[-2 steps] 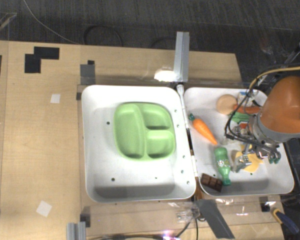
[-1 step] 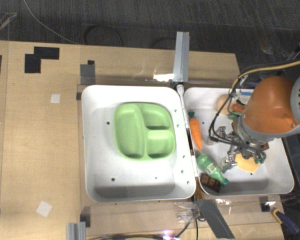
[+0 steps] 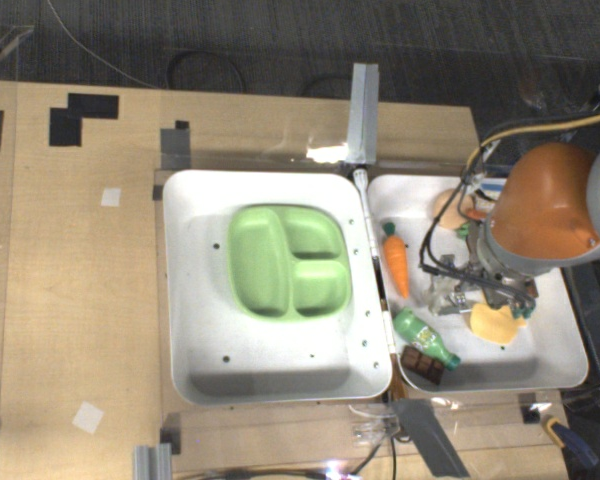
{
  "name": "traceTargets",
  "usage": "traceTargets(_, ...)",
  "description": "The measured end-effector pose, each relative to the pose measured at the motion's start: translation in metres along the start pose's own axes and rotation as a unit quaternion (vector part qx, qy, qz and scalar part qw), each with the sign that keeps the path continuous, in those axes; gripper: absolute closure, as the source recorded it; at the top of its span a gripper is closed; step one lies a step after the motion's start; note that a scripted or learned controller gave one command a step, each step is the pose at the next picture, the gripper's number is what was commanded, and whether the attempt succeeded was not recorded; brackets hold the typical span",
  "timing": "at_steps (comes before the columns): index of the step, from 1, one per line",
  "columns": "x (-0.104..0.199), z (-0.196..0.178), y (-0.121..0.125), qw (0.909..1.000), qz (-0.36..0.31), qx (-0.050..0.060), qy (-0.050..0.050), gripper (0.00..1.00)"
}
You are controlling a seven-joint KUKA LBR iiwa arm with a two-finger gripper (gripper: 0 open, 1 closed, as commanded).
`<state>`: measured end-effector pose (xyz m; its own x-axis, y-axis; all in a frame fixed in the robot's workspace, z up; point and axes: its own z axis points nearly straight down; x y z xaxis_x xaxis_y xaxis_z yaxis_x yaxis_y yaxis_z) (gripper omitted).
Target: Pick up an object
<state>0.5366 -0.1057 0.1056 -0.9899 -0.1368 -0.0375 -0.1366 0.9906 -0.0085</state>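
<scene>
Reaching in from the right, I hang my pincer [image 3: 477, 293] low over the right bin [image 3: 570, 368], my orange band [image 3: 540, 203] and wrist covering much of it. Whether I am open, shut or holding anything, I cannot tell; my own wrist hides it. Just beside me lies a yellow piece [image 3: 497, 325], the likeliest target. A carrot [image 3: 396, 261] lies along the bin's left wall, a green bottle [image 3: 425, 336] and a brown block [image 3: 421, 365] near its front corner. A green divided plate [image 3: 287, 260] sits alone in the left bin [image 3: 185, 368]
</scene>
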Motion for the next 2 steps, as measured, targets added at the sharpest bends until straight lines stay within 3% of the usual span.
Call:
traceTargets(1, -0.0015, -0.0596, -0.0630, 0.9969, -0.077, -0.003, 0.013, 1.00)
traceTargets(2, -0.0016, -0.0585, -0.0610, 0.9968, -0.078, -0.004, 0.014, 0.00)
